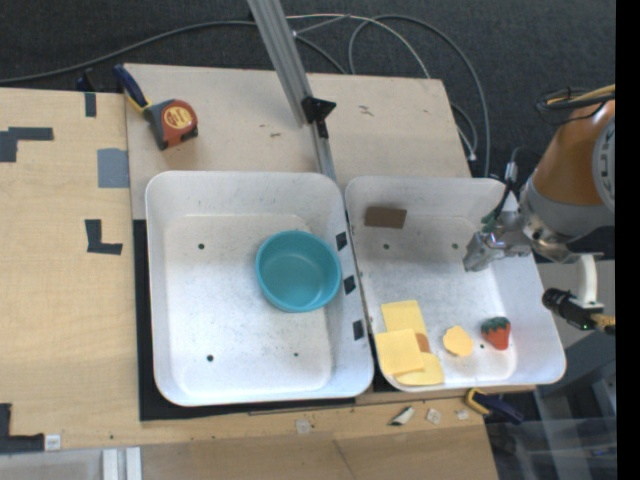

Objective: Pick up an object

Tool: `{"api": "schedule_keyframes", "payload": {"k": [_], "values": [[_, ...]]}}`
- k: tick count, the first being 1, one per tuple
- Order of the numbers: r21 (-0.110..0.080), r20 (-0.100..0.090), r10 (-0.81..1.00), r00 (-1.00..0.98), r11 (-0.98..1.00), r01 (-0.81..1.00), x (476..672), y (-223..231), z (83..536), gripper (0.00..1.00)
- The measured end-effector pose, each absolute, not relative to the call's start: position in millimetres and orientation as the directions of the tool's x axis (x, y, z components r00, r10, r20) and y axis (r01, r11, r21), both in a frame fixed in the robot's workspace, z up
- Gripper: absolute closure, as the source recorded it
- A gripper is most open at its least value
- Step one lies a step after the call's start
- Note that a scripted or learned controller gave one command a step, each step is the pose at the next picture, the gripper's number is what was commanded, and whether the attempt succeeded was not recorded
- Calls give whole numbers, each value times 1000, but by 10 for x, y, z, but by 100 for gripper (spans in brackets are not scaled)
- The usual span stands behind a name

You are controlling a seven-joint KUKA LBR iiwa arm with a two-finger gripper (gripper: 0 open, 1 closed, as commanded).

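Jaws (pixel 482 253) of mine hang over the right bin (pixel 520 368), gripping nothing; I cannot tell their opening. Strawberry (pixel 496 333) lies just below them, brown block (pixel 385 217) left.

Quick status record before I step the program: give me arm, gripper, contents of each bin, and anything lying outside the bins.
arm: reaches in from the right, over the right bin's right side
gripper: low over bare bin floor, nothing seen in it; jaws' state unclear
left bin: teal bowl, upright
right bin: brown block near far wall; yellow pieces stacked at near left; small yellow-orange piece; strawberry-like red toy
outside bins: tape measure on bench beyond the left bin
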State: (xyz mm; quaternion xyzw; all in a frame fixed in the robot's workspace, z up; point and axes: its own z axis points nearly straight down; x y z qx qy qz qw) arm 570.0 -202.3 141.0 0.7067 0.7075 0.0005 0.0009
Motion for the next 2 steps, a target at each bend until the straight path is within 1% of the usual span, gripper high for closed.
{"api": "schedule_keyframes", "payload": {"k": [1, 2], "values": [[4, -2, 1000, -1, 1, 1000, 5675, -2083, 2021, 100], [3, -1, 1000, -2, 2, 1000, 5684, -2081, 2424, 100]]}}
